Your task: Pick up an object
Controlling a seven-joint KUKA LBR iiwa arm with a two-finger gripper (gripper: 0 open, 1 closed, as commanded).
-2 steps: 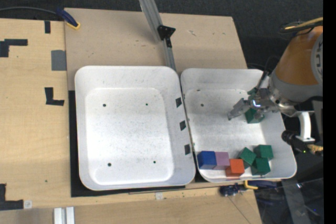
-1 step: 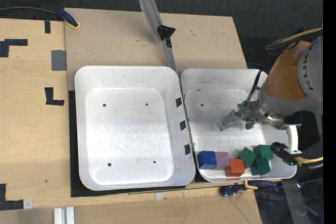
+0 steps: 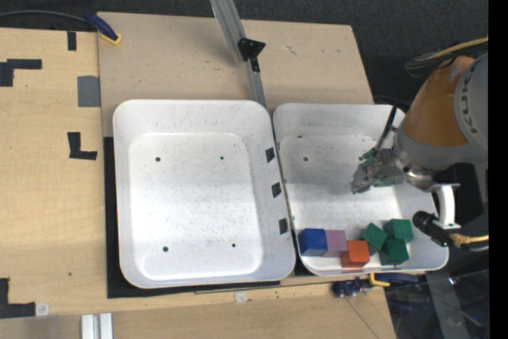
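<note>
Gripper (image 3: 363, 177) low over the bare floor of the right bin (image 3: 333, 123), reaching in from the right; fingers (image 3: 359, 185) too small and dark to tell whether open or shut, nothing seen between them. Blocks clustered along the right bin's near wall, well apart from the gripper: blue cube (image 3: 313, 240), lilac cube (image 3: 336, 240), orange cube (image 3: 356, 252), three green blocks (image 3: 387, 239). Left bin (image 3: 190, 190) just beside, walls touching.

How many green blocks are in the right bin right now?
3, all clustered at the near right corner of the right bin: one beside the orange block, one further right, one nearest the rim. None looks hidden.
</note>
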